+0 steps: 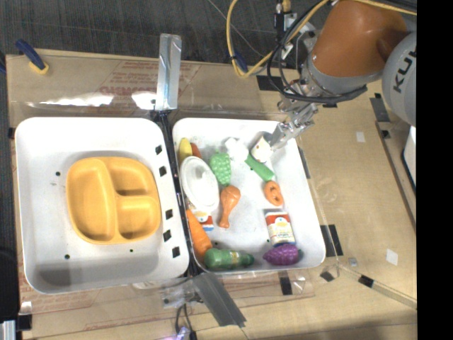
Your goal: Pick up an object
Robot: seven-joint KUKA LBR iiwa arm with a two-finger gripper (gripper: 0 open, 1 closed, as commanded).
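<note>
The right bin [306, 190] holds several toy foods. A leek-like piece [259, 163] with a white end and green stalk lies near the bin's back right. My gripper [277, 136] hangs low over that corner, its tip right at the white end of the piece. Around it lie a green bumpy piece [221, 167], a small white piece [232, 146], an orange drumstick [228, 202], an orange slice [273, 193], a small jar with a red lid [280, 227], purple grapes [282, 254] and a dark green cucumber [228, 259].
A white bowl [198, 181], a banana [185, 147], a carrot [198, 236] and a small can [206, 222] line the right bin's left wall. The left bin [35, 190] holds a yellow divided tray [113, 198]. Cables loop behind the wrist [251, 20].
</note>
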